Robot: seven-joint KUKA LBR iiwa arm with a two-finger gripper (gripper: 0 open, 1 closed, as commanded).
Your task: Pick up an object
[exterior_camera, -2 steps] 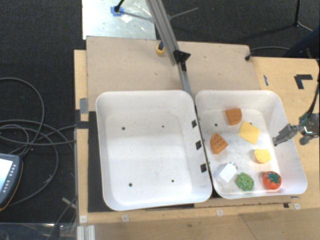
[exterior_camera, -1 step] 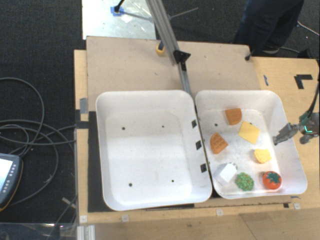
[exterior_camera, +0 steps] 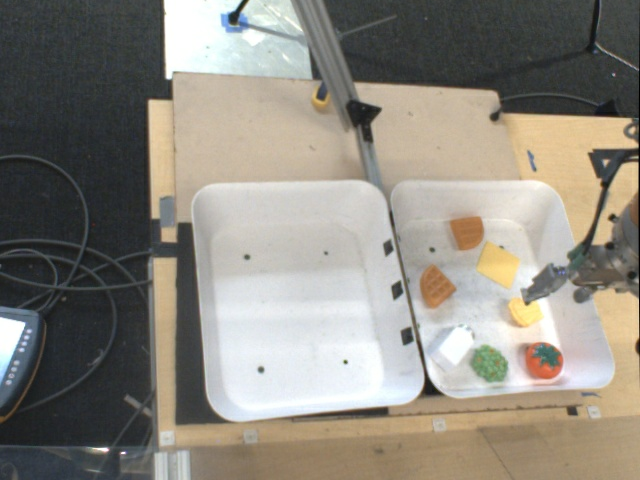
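Hand [exterior_camera: 546, 284] sits low over the small yellow block [exterior_camera: 525, 313] in the right bin [exterior_camera: 590, 268]; its opening cannot be determined. Risk: block skids against the bin wall, grasp missed.

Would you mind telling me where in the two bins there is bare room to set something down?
The left white bin offers bare floor wall to wall. The right white bin is crowded: orange block, yellow square, brown wedge, yellow chunk, white block, green ball, red tomato, gripper. Only its far left corner is bare.

Arm [exterior_camera: 615, 263] reaches in from right, low; fingers [exterior_camera: 542, 285] point left.
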